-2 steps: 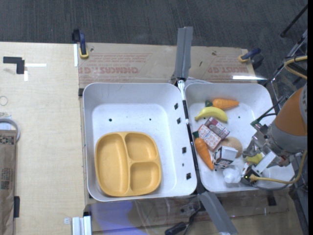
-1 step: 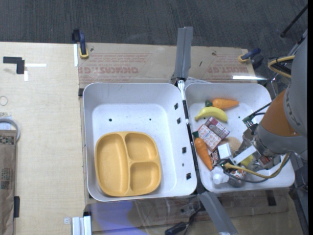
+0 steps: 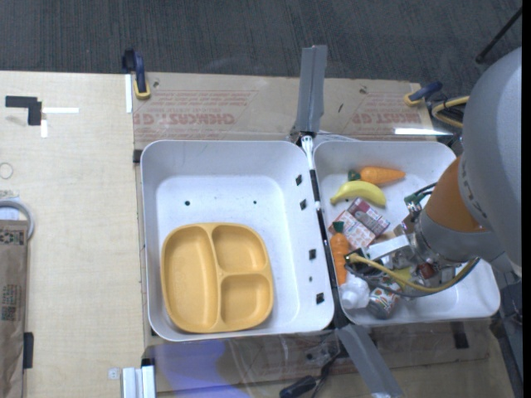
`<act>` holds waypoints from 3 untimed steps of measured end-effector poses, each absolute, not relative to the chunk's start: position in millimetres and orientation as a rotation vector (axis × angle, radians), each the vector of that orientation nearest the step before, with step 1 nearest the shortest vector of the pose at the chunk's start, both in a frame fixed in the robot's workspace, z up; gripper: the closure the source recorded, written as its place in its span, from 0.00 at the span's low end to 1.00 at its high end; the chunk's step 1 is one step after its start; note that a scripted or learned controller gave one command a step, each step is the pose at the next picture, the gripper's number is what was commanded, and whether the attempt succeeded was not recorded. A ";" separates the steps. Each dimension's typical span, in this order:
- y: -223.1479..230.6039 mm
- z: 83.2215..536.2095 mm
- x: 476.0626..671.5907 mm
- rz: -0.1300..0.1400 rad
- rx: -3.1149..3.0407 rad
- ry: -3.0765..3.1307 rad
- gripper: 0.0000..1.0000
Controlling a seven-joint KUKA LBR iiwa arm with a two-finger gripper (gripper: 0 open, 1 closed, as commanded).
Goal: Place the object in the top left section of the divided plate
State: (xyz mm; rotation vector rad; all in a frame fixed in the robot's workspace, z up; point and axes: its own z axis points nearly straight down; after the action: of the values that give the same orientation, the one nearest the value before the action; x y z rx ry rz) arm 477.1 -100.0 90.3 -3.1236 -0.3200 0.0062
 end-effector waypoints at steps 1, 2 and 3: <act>-71.5 190.8 478.0 0.006 -3.125 -0.320 1.00; -94.3 189.7 476.6 0.010 -3.125 -0.315 1.00; -71.3 222.3 478.0 0.006 -3.125 -0.320 1.00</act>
State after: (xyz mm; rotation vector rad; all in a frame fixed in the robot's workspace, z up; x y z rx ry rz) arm 478.0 -71.3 222.3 -3.1253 -0.3203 0.0062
